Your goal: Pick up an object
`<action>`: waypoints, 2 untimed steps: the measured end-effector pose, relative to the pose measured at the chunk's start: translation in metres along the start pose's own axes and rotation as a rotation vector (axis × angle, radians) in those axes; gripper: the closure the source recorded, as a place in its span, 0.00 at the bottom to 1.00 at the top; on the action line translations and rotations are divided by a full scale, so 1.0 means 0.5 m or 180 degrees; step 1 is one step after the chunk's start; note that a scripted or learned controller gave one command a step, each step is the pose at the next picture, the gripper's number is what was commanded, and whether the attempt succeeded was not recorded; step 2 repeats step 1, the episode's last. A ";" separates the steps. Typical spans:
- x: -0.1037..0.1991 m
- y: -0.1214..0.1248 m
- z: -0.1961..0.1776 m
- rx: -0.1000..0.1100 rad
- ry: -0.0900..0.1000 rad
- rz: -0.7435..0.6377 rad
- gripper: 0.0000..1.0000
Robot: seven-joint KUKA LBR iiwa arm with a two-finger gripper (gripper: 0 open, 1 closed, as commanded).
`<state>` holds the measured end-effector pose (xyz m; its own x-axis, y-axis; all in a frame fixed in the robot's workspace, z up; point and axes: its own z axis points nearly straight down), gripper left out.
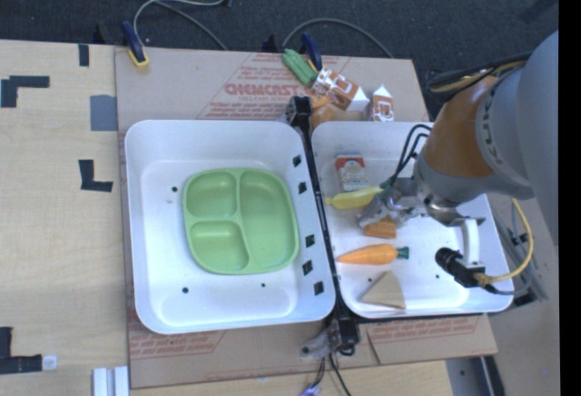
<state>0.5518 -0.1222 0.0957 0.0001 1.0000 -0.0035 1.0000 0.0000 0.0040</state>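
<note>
The right bin (pixel 472 296) holds several toy foods: a small red and white carton (pixel 350 171), a yellow banana (pixel 354 198), an orange piece (pixel 380 228), a carrot (pixel 369 254) with a green top, and a tan wedge (pixel 384 292). My gripper (pixel 388 207) is down in this bin, right beside the banana's right end and just above the orange piece. The grey wrist and the orange band (pixel 458 144) cover much of the bin's right half.
The left bin (pixel 154 294) holds a green divided plate (pixel 241 220). Small cartons (pixel 338 92) and a green object (pixel 299 66) lie on the cardboard behind the bins. A black divider clamp (pixel 313 203) runs between the bins. Cables trail across the dark floor at the back.
</note>
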 end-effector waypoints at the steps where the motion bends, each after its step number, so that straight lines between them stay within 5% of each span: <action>1: 0.137 0.064 -0.178 0.0012 0.0012 -0.0007 1.00; 2: 0.137 0.064 -0.178 0.0012 0.0012 -0.0007 1.00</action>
